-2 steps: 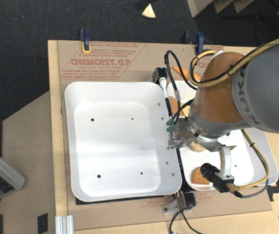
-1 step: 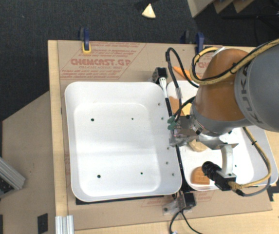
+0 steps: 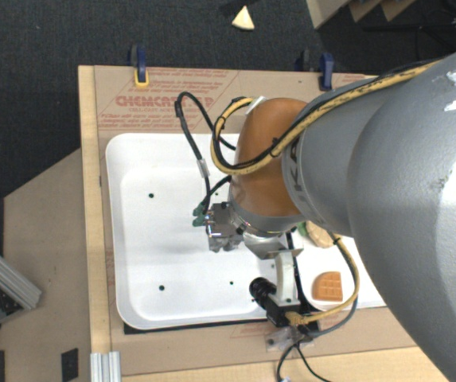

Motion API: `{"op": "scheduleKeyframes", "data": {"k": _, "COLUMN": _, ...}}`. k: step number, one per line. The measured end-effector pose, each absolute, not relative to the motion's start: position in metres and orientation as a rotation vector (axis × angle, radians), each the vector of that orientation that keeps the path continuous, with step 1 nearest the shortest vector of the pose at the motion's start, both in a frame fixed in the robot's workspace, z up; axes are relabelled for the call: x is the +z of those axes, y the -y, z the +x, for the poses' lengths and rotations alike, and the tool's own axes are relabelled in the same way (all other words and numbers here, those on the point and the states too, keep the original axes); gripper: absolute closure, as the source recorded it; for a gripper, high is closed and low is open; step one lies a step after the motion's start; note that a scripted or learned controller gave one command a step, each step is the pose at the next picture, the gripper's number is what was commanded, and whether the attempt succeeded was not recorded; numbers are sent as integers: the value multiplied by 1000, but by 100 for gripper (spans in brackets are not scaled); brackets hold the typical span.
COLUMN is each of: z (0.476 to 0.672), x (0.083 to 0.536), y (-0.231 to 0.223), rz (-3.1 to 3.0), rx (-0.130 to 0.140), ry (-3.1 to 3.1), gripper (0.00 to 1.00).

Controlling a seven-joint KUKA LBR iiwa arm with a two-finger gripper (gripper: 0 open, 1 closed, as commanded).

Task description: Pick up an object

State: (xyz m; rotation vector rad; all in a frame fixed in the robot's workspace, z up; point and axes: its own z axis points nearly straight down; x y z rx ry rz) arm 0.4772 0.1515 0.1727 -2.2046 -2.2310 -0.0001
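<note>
My gripper (image 3: 216,231) hangs low over the left white bin (image 3: 144,229), near its right side, with the grey arm and orange band (image 3: 263,161) above it covering much of the scene. An orange waffle-patterned object (image 3: 328,286) lies in the right bin, below and right of the gripper. A pale beige object (image 3: 318,234) peeks out beside the arm just above it. Nothing shows between the fingers.
The bins sit on a cardboard-covered bench (image 3: 164,94) held by blue clamps (image 3: 139,56) at the back. Black and yellow cables (image 3: 192,134) loop from the wrist. A black fitting (image 3: 264,296) sits at the divider between bins. Metal framing (image 3: 5,277) stands at the left.
</note>
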Motion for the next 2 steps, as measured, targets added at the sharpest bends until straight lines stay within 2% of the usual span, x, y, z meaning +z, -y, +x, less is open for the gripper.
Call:
{"op": "scheduleKeyframes", "data": {"k": 1, "z": 499, "x": 261, "y": -85, "rz": -2233, "rx": -10, "ry": 2221, "gripper": 100}}
{"op": "scheduleKeyframes", "data": {"k": 2, "z": 479, "x": 351, "y": -156, "rz": -2212, "rx": -18, "ry": 2235, "gripper": 100}}
